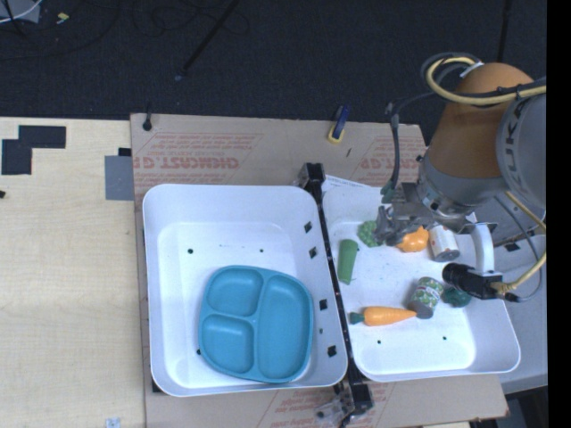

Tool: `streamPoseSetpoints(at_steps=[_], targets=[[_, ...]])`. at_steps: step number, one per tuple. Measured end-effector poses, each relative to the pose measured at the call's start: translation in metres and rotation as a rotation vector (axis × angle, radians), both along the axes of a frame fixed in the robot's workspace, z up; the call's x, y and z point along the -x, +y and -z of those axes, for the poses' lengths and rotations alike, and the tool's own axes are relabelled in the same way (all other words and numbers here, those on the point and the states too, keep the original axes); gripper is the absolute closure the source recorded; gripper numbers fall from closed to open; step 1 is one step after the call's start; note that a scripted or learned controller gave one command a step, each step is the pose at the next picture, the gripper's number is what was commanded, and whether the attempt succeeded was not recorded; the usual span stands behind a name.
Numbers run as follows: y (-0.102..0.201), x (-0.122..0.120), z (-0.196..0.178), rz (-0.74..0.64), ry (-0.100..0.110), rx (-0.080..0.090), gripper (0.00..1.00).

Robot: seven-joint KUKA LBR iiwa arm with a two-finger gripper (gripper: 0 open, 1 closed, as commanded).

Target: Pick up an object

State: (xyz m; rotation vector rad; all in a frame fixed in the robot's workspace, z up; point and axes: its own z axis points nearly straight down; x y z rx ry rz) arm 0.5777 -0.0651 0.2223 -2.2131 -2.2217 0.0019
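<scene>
Even bright light, soft shadows, slight blur

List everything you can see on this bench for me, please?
Bins: two, white, side by side.
Divided plate: one, blue, left bin.
Toy carrot: one, orange, right bin, front.
Green stick: one, green, right bin, near the divider.
Small round toy: one, grey-green, right of the carrot.
Orange piece: one, orange, below the gripper.
Small green toy: one, green, left of the gripper.
Clamp: one, blue and yellow, back edge.
Arm: one, grey and orange, right.
Gripper: one, dark, low in the right bin.
</scene>
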Motion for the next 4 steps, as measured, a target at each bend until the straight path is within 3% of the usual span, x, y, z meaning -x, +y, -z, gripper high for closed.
streamPoseSetpoints(at_steps=[2,3,4], targets=[[0.105,0.019,-0.012,0.001,0.001,0.002,1.0],[0.156,0.029,0.004,0.002,0.001,0.003,1.0],[0.166,0.028,0.004,0.003,0.0,0.003,1.0]])
